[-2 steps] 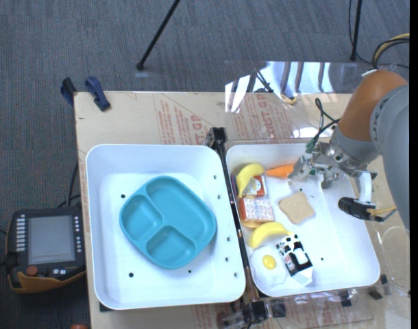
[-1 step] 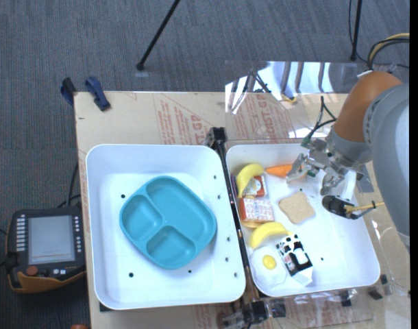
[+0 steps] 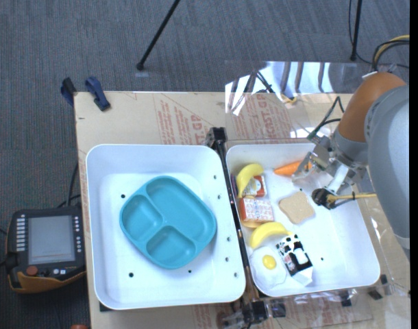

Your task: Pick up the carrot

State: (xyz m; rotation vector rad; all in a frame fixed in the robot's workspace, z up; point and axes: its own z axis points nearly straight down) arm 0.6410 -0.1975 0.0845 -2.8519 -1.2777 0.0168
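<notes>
Near the far edge of the right bin [image 3: 373, 259], the carrot [image 3: 289, 168] lies flat, its thick end toward the gripper [image 3: 312, 164].

It looks like a small toy carrot: likely light, stiff and smooth, so it may slip or roll out of a pinch. Its thicker middle seems the best place to take hold, across its width, since the tapered tip gives little to bite on. The gripper sits just beside it; whether its claw is spread or closed, or has hold of anything, I cannot tell. Nearby lie a slice of bread [image 3: 297, 208], two bananas [image 3: 248, 175], a fried egg [image 3: 268, 261] and a small carton [image 3: 295, 256]. A blue divided plate [image 3: 168, 221] rests in the left bin [image 3: 99, 170].
</notes>
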